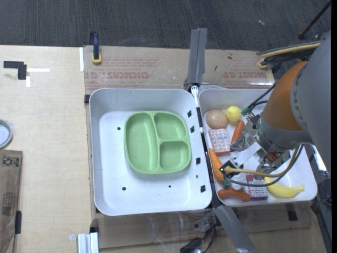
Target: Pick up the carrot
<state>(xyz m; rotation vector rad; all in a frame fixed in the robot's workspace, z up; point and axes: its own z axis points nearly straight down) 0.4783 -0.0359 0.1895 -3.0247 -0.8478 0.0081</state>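
The carrot (215,163) lies in the right bin (304,168), along its left wall about halfway down, slanted with what looks like a green end toward the near side. The gripper (243,149) hangs low over the middle of this bin, just right of the carrot. Whether it is spread or closed cannot be made out, and nothing is seen gripped in it. The grey arm (295,109), with its orange band, comes in from the right and covers the bin's far right part. A second slim orange piece (238,131) leans just above the gripper, beside a yellow lemon (233,113) and a brownish round thing (216,118). A pale packet (218,140) lies just above the carrot. Along the near wall sit a darker orange piece (234,195), another packet (257,190) and a banana (285,190). The left bin (101,157) holds a green divided plate (158,141).
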